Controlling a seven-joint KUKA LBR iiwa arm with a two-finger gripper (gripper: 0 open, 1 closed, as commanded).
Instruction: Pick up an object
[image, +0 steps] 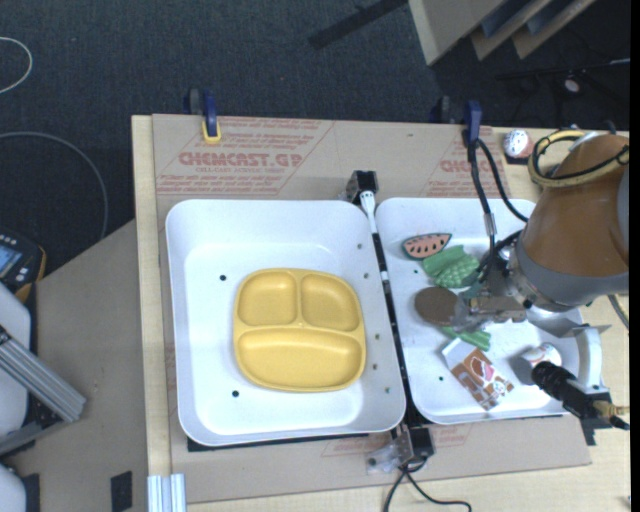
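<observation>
The right bin (440, 400) holds several small items. A watermelon-slice toy (427, 244) lies near its far left corner, with a green crinkled piece (452, 267) just in front of it. A flat brown oval (434, 304) sits in the middle, and a small red-brown packet (478, 374) lies near the front. My gripper (480, 312) hangs low over the bin, right beside the brown oval's right edge and above a small green scrap (470, 340). Nothing shows clearly between its tips.
The left bin (195, 300) holds a yellow divided tray (298, 330) in its middle. A black divider rail (382, 275) runs between the bins. The arm's bulky orange-brown wrist (580, 220) covers the right bin's right side.
</observation>
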